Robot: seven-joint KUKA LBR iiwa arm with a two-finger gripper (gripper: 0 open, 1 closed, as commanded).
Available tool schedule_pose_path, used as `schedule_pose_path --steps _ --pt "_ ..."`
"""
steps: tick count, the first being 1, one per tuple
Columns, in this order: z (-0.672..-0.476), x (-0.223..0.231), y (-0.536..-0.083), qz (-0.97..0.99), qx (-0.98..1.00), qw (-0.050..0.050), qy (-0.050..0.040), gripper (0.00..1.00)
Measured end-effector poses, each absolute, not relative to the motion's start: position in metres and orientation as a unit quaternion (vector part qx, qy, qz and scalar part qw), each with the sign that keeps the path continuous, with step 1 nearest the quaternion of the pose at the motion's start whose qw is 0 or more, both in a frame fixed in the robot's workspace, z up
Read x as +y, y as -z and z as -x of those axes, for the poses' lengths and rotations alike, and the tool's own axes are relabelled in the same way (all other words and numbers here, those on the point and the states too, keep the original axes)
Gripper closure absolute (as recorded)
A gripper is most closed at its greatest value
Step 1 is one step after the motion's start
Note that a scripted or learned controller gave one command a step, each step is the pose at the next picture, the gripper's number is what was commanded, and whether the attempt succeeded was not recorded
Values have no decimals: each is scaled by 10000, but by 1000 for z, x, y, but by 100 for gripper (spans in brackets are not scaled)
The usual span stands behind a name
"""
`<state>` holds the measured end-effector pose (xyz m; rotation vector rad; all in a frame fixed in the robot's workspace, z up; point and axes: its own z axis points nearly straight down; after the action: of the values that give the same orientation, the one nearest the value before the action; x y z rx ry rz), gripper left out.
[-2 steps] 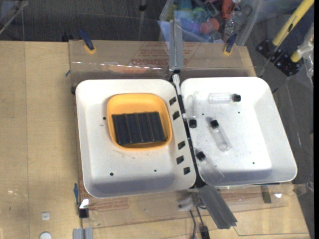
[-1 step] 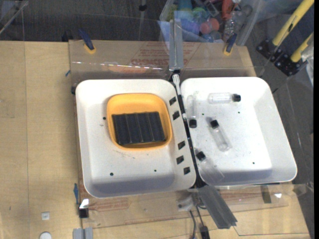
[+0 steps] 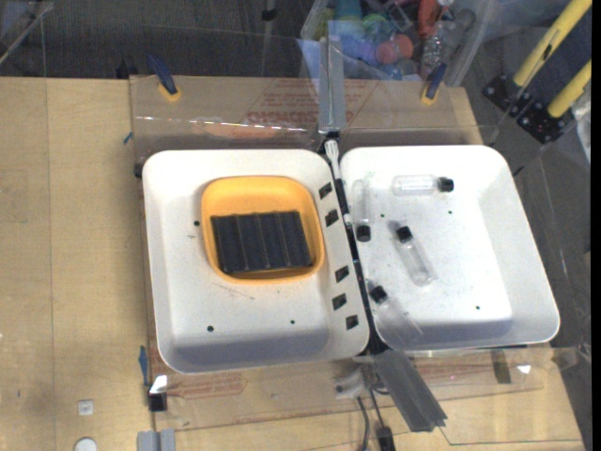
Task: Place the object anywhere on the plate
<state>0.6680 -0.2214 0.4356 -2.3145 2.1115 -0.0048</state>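
Orange plate [image 3: 214, 195] in left bin [image 3: 174, 252], dark ribbed rectangular object [image 3: 261, 242] lying flat on it, inside rim. Right bin [image 3: 488, 252] holds two clear vials with black caps: one [image 3: 420, 185] near top, one [image 3: 413, 256] mid-bin, apart. Gripper state: cannot tell. Clear tub of toys [image 3: 394, 12] behind table [image 3: 66, 252].

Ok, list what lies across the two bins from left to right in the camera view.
Left white bin → orange plate with a dark ridged block on it → divider between the bins → clear vial lying at a slant → right white bin's far rim.
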Motion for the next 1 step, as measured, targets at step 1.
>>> schedule_pose_path --steps 1 --pt "-666 -217 -435 8463 5327 34 8 100"
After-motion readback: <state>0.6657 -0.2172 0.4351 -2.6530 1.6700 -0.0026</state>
